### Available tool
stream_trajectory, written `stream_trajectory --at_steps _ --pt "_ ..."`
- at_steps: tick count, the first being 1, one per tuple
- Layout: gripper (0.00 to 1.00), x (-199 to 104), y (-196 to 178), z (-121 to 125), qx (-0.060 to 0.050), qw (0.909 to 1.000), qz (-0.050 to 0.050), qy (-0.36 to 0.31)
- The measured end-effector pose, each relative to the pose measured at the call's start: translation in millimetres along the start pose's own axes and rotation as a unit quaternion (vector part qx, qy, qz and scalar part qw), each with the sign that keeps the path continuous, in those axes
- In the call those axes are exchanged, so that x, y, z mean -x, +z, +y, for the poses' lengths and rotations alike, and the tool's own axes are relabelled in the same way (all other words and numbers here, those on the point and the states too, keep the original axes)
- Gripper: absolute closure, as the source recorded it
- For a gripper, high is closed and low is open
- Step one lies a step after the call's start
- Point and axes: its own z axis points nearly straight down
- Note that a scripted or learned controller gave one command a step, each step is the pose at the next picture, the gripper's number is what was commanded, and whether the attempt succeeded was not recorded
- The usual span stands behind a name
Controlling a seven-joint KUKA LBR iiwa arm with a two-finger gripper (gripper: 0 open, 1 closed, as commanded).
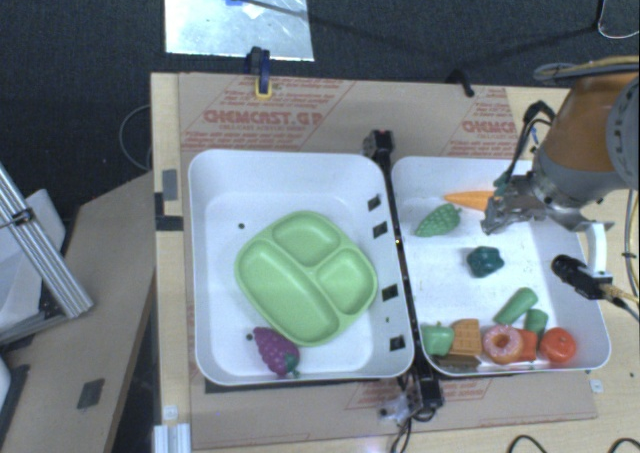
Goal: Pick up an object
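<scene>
Apparently approaching: the pincer point(497, 213), fingers' state untellable, hangs beside the orange carrot point(468, 199); next, descend and close.

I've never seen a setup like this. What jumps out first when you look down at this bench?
The big green divided plate fills the middle of the left bin, with purple toy grapes just below it. The right bin holds a row of bright toy foods along its near edge, including a pink donut and a red tomato. The grey arm's gripper hangs over that bin's far side, beside an orange carrot.
</scene>
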Motion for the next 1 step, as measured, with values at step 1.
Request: stream_trajectory --at_steps 1 --pt "1.0 1.3 -63.4 -3.1 0.001 1.0 0.0 -0.002"
